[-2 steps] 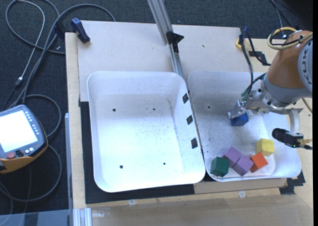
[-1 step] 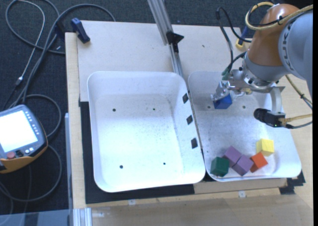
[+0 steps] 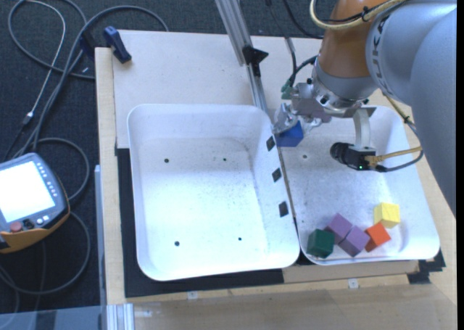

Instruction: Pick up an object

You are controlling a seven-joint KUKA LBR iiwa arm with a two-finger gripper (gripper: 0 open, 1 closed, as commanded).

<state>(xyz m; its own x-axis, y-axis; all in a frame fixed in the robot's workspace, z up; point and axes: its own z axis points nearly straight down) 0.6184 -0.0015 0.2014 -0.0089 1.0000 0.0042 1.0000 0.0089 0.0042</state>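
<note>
A blue cube (image 3: 291, 135) is seen pinched in the claw (image 3: 291, 127), raised near the ridge between the two bins, over the right bin (image 3: 406, 176); the grip appears closed on it, judged a lift in progress. The cube is small, matte and sharp-edged. The remaining blocks, green (image 3: 320, 242), two purple (image 3: 346, 233), orange (image 3: 377, 235) and yellow (image 3: 387, 213), are gathered in that bin's near corner, probably settled by its slope. Both bins are of shallow, glossy white plastic, speckled; the left bin (image 3: 145, 176) lies alongside on the pale bench (image 3: 181, 67)

Arm (image 3: 413, 38) cut off at right.
</note>
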